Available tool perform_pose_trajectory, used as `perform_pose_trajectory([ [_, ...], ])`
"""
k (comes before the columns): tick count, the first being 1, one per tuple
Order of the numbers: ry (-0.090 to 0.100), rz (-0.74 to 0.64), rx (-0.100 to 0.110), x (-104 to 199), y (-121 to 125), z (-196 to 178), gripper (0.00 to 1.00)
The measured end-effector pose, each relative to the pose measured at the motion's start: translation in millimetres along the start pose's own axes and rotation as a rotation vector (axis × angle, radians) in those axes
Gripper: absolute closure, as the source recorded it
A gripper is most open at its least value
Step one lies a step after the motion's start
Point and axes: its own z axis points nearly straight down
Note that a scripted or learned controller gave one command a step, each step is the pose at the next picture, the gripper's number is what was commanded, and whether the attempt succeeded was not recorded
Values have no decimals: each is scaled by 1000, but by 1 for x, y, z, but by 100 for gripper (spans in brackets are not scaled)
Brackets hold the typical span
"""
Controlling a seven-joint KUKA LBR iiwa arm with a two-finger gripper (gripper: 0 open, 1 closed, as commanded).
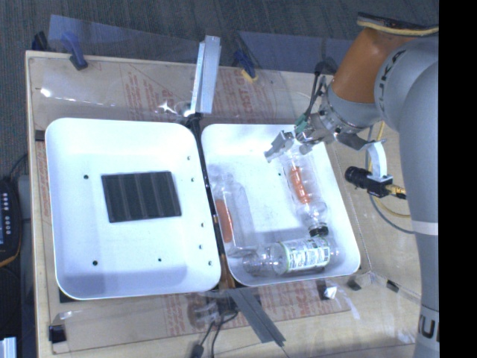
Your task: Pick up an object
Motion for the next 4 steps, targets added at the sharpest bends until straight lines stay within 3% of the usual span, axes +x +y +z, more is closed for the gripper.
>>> perform_pose_trajectory([
  [2, 2, -42, 3, 3, -14, -19, 0],
  [3, -1, -129, -1, -2, 13, 12, 0],
  [4, 0, -105, 1, 3, -17, -2, 0],
])
